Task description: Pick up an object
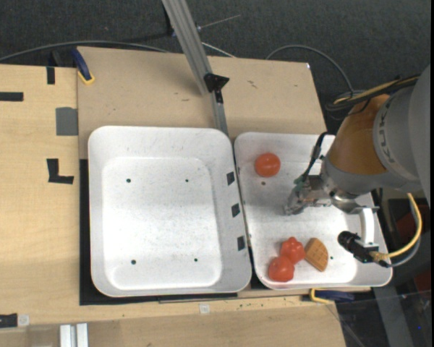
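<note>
Orange and round, a small ball [267,165] is lying in the right bin [275,144], toward its far side. It is judged light, smooth and apt to roll, so it is best taken across its middle. The end effector [298,203] is being held low over bare bin floor, near the ball, nothing visibly held; its opening cannot be told.

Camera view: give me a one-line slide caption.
Pincer low in right bin, amid orange ball, red toys and tan waffle piece.
</note>
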You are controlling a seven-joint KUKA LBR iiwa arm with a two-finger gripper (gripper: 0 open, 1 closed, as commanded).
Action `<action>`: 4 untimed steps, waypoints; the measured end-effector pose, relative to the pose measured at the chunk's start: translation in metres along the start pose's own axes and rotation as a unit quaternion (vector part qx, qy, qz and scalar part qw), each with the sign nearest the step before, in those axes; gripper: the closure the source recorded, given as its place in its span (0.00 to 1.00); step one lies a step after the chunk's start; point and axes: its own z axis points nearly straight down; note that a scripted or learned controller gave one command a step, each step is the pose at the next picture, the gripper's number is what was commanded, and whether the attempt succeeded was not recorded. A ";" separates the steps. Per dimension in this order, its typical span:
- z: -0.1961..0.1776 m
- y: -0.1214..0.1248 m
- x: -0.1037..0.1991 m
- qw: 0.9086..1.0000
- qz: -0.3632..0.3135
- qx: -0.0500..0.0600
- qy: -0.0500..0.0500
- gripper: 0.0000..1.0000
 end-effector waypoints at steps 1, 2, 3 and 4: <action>-0.044 -0.004 -0.004 1.000 0.001 -0.002 0.000 1.00; -0.106 -0.007 0.000 1.000 0.000 -0.003 0.000 1.00; -0.114 -0.007 0.000 1.000 0.000 0.000 0.000 1.00; -0.105 -0.007 0.055 1.000 -0.002 0.001 0.001 1.00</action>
